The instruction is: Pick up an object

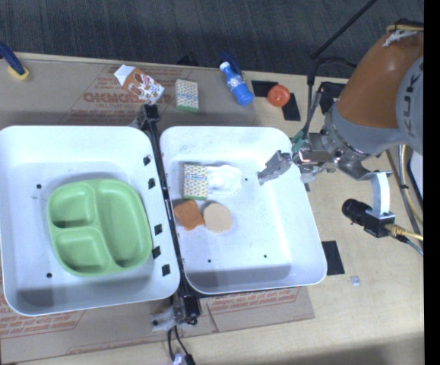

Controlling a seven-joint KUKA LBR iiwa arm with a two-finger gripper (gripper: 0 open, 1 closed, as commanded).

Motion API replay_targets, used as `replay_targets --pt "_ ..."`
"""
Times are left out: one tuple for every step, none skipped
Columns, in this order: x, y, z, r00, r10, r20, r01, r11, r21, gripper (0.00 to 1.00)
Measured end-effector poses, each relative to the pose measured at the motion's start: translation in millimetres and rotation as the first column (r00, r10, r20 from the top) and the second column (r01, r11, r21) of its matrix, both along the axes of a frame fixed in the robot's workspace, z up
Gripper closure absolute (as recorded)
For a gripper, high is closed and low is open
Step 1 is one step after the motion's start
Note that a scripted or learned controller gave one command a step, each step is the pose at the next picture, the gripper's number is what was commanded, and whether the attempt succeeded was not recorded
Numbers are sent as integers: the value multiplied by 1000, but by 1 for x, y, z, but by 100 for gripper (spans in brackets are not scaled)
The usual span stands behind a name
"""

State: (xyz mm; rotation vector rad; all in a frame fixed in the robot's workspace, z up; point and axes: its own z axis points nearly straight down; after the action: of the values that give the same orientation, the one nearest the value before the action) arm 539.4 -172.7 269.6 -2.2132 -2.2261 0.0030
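Beside gripper (273, 167): white lump (223, 178) | patterned packet (195, 180) | two rounds (204, 216)

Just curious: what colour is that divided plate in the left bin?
Light green plate, seen clearly in the camera view.

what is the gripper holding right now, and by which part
Nothing. The gripper hangs over the right bin with nothing between its fingers; the small items lie apart from it on the bin floor.

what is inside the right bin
The right bin holds a patterned packet, a white object, an orange piece and a tan round piece, clustered near its left wall. Anything beneath them is covered.
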Motion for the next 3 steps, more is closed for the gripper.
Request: replay_targets --pt "-65 -1 -170 1000 0 -6 0 1000 3 0" --pt "20 20 -178 1000 3 1 -3 1000 0 0" --pt "20 20 -168 1000 5 -2 -5 1000 0 100"
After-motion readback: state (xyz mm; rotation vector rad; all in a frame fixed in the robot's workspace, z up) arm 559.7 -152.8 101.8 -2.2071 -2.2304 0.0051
